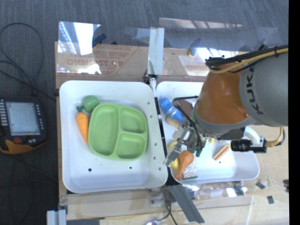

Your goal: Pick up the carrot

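Observation:
An orange carrot point(82, 125) with a green top lies in the left bin point(70, 172), pressed against the left rim of a green divided plate point(118, 130). In the right bin point(243, 170), my gripper point(188, 143) hangs low near the bin's front left corner. Directly under its tip lies a second orange, carrot-shaped piece point(186, 159), slanted toward the front. The gripper looks to be touching or just above that piece; the arm's body hides the contact.
A green vegetable point(90, 101) sits behind the carrot in the left bin. The right bin also holds a blue bottle point(168, 107), a small hot dog point(221, 151), a yellow piece point(175, 163) and a speckled card point(190, 172). The divider wall point(158, 125) runs close to the gripper's left.

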You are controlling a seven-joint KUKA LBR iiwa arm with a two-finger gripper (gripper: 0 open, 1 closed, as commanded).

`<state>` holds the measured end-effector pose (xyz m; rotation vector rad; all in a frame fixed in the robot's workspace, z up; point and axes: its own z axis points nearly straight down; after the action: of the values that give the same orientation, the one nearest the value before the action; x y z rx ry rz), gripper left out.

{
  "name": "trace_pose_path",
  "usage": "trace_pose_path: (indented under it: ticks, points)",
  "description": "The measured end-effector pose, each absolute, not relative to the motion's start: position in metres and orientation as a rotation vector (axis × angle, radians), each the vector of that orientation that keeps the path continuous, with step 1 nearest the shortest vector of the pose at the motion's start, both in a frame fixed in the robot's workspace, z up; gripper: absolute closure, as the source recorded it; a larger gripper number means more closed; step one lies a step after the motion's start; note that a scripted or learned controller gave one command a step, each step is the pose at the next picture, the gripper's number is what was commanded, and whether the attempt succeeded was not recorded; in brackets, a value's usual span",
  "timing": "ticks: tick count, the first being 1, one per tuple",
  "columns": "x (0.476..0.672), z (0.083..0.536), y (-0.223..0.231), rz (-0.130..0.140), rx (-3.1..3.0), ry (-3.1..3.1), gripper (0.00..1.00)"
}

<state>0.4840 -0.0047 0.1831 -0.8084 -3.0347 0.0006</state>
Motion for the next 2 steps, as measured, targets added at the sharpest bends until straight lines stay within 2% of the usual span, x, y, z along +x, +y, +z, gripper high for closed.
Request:
trace_pose_path:
  ticks: [1,2]
  points:
    - [0.485,0.192,-0.005,0.002,-0.808,-3.036,1.00]
    - [0.485,0.296,-0.065,0.001,-0.647,-3.083,1.00]
